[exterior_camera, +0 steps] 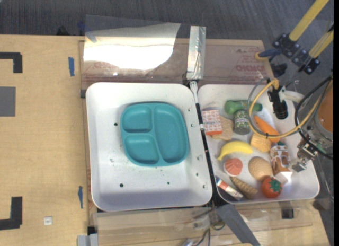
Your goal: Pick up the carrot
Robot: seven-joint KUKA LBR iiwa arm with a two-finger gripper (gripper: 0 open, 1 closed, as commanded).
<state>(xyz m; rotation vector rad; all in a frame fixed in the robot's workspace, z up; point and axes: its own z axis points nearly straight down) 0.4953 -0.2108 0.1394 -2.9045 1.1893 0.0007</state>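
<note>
- We find the carrot (263,125), a smooth orange tapered piece, lying at a slant in the upper part of the right bin (312,189), just beside a dark round can (242,122) and under a yellow cable loop (265,107).
- The gripper (304,155) sits at the right bin's right edge, near a wrapped packet (279,160); we cannot tell how it is set, as it is small and cluttered with cables.
- The right bin is a shallow white tray with rounded corners, crowded with toy food: a curved yellow banana (237,149), a glossy red tomato (271,187), a tan oval bread roll (259,167), a ribbed cone (244,187) and a pink-and-white printed box (211,122).
- The left bin (100,149) holds a teal plate (155,133) with three moulded compartments.
- Both bins rest on a pale wooden tabletop (42,149).
</note>
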